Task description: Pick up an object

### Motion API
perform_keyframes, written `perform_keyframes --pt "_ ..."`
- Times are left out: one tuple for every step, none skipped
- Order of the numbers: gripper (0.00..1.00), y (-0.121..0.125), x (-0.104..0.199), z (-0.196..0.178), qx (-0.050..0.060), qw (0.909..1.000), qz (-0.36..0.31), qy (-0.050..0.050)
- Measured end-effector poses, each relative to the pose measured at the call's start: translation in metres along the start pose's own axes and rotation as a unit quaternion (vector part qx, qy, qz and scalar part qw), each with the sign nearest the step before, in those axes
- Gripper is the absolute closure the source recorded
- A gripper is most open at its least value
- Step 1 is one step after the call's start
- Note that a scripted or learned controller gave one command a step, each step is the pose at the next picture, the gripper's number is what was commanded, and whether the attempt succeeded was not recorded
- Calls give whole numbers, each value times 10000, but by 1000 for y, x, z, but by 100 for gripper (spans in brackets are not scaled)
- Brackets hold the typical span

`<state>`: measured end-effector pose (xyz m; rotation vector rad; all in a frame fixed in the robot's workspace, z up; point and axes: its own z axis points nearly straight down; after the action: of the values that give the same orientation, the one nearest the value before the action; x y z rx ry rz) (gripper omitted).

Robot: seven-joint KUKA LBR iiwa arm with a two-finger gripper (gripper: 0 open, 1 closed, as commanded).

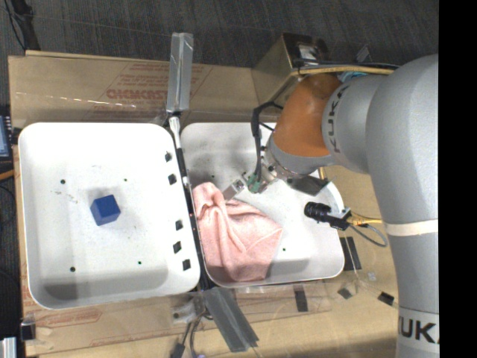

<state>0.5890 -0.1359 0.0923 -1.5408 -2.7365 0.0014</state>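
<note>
A crumpled pink cloth [232, 233] lies in the right bin [216, 144], against its left wall and front. A small blue cube [106, 209] sits on the floor of the left bin [45, 148], left of centre. My gripper [248, 184] hangs low in the right bin, just above the cloth's upper right edge, under the orange-banded wrist [302, 121]. Nothing shows between its fingers, and the arm hides most of them.
A grey metal divider post [179, 73] stands at the back between the bins, with black clips along the shared wall. Cardboard lies under the bench. A black connector with a cable [322, 213] hangs off the arm over the right bin's right edge.
</note>
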Motion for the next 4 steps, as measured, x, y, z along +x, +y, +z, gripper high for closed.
perform_keyframes --pt "0 -38 58 -11 0 10000 66 -1" --pt "0 -39 30 1 3 9905 1374 0" --pt "0 -5 47 0 1 9908 1355 -1" --pt "0 -75 59 1 0 9964 846 8"
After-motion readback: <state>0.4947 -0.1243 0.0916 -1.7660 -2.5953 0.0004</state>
